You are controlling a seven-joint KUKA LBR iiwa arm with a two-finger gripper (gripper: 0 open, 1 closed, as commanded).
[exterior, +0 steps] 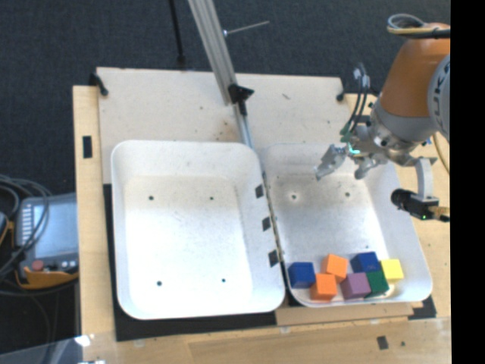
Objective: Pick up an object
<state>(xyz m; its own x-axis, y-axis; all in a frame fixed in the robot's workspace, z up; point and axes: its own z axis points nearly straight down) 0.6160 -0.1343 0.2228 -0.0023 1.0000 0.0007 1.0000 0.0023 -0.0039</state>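
Your tool hung spread and empty, the packed blocks well below it risking a jammed grasp.

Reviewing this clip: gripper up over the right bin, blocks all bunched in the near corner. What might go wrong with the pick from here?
1. The blocks sit packed and touching, so the fingers may not fit between them, or may push neighbours.
2. They lie against the right bin's near wall, which could block a finger.
3. The gripper hangs open over the bin's far end, well away from the cluster; a straight descent would probably close on nothing.
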